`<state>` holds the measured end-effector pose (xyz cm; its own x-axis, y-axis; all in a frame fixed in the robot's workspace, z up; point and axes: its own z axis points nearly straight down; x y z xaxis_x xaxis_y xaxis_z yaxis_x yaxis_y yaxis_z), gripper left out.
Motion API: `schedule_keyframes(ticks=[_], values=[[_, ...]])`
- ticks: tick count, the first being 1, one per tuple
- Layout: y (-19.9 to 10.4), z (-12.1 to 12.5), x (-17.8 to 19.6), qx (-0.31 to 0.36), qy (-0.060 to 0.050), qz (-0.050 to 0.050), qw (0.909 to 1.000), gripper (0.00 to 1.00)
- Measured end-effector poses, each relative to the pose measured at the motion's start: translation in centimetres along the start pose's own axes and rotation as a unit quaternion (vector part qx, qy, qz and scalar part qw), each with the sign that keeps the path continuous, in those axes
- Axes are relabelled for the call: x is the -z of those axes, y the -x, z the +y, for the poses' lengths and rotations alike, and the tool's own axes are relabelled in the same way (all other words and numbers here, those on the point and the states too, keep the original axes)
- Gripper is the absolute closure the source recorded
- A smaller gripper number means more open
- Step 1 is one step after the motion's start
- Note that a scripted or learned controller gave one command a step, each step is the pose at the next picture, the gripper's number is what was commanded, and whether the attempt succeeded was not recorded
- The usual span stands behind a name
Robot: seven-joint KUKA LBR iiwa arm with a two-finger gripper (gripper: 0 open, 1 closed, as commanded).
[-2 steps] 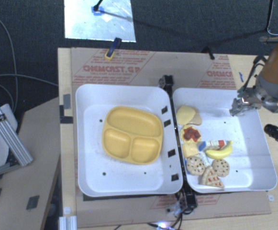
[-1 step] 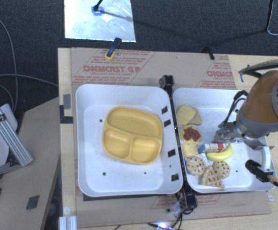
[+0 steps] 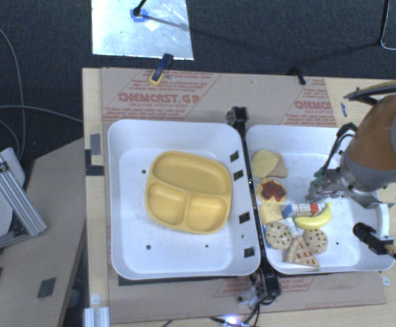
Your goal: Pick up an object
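The arm [image 3: 382, 142] reaches in from 3 o'clock, and its gripper [image 3: 318, 193] hangs low over the right bin [image 3: 334, 133]; whether it is spread or pressed together cannot be told from this slant. Just below it, toward 6 o'clock, lies a banana [image 3: 315, 219], touching a small tube [image 3: 298, 210] at its 9 o'clock side. A red piece [image 3: 273, 190] sits at the gripper's 9 o'clock, cookies [image 3: 278, 235] and a waffle wedge [image 3: 302, 253] toward 7 o'clock. The left bin [image 3: 126, 182] holds a yellow divided tray [image 3: 188, 191].
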<state>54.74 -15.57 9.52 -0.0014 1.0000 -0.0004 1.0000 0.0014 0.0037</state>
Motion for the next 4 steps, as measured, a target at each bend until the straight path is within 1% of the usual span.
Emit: schedule_keyframes(ticks=[1, 2, 3, 4], values=[[0.0, 0.0, 0.0, 0.000, 0.000, 0.000, 1.0000, 0.00], [-3.4, -4.0, -1.1, -0.001, -0.003, 0.001, 1.0000, 0.00], [-3.2, -3.7, 0.0, -0.001, 0.000, 0.000, 1.0000, 1.00], [-3.2, -3.7, 0.0, -0.001, 0.000, 0.000, 1.0000, 0.00]])
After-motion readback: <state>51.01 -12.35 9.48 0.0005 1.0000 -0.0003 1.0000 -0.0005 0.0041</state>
